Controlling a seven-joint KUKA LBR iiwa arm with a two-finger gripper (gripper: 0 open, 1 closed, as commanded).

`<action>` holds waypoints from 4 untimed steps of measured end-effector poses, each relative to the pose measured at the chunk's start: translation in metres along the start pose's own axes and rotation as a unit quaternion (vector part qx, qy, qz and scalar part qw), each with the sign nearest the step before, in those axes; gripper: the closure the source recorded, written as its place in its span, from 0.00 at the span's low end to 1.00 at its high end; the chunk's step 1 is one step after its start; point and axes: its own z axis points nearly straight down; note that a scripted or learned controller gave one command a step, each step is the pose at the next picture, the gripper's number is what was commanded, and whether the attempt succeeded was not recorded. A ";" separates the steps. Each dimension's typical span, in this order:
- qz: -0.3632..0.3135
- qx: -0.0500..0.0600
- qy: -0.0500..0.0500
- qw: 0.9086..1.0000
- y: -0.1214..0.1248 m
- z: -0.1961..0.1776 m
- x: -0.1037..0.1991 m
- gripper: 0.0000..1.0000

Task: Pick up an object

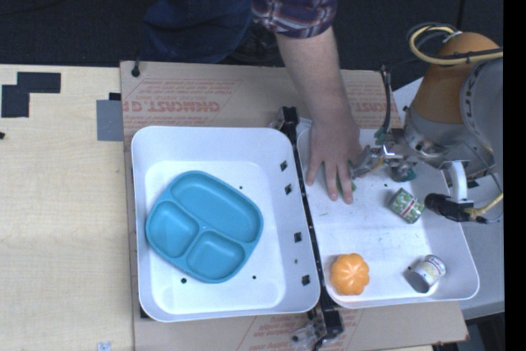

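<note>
My gripper [371, 160] hangs low over the far side of the right bin [448, 292], reaching in from the right. A person's hand [330, 164] lies in the same bin just left of the gripper, almost touching it, and covers a small green thing [348, 188] at its fingertips. An orange pumpkin-shaped object [350, 274] sits near the bin's front edge. A small green and white can [405, 205] lies right of centre, below the gripper. A silver and white can [426, 272] lies on its side at the front right.
The left bin [156, 148] holds a blue divided plate [204, 224]. The person's arm [316, 70] comes in from the far side across the cardboard sheet [205, 99]. A black divider [301, 201] with clips separates the two bins.
</note>
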 end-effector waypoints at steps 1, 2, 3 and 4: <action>-0.001 -0.001 0.002 1.000 0.000 0.040 0.002 0.00; -0.001 -0.002 0.002 1.000 0.000 0.028 0.002 1.00; 0.000 -0.004 0.002 1.000 0.006 -0.017 -0.004 1.00; 0.000 -0.005 0.001 1.000 0.002 -0.061 -0.003 1.00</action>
